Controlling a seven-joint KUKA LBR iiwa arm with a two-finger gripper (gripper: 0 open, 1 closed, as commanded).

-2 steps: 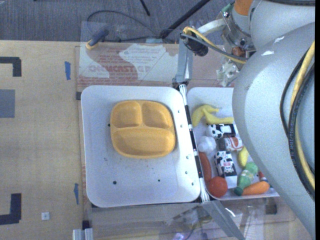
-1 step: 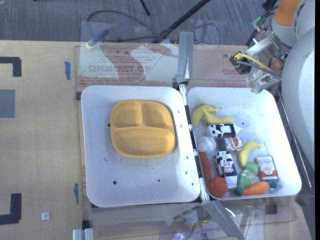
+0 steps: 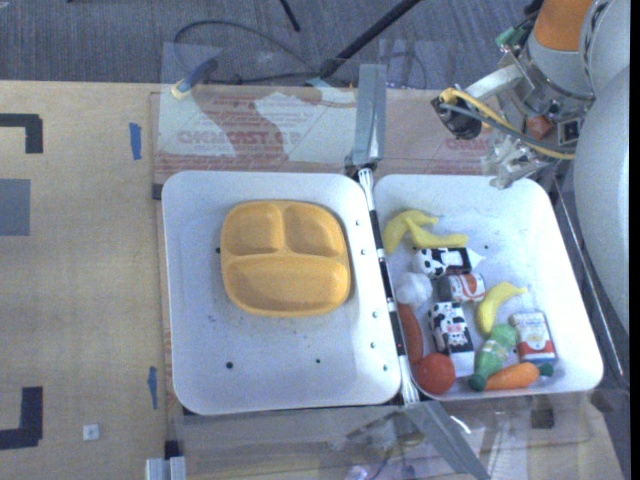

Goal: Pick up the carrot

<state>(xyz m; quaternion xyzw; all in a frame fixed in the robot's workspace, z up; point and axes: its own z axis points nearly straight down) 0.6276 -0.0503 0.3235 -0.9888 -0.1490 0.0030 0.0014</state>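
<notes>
One tool point(image 3: 512, 163) hangs at the far right corner of the right bin point(image 3: 570, 258), over its back rim, and from where I stand I cannot tell how it is set; nothing is visibly held in it. The carrot point(image 3: 510, 376) lies at the opposite end of that bin, near the front edge, orange with a green top point(image 3: 489, 360) tilted up against its left end.

What worries me is the crowding. A small red-and-white carton point(image 3: 532, 336) sits just beside the carrot at its right, a banana point(image 3: 497, 304) lies just behind, and a red tomato point(image 3: 435, 373) sits near its left (a sausage point(image 3: 410, 330) lies along the bin's left wall too). A descent slightly off could land on the carton or push the carrot against the front wall instead of gripping it. Cow-patterned cartons point(image 3: 448, 294) and a second banana point(image 3: 420, 230) lie between tool and carrot. The left bin point(image 3: 190, 348) on the bench point(image 3: 80, 268) carries a yellow divided plate point(image 3: 285, 256), well apart.
</notes>
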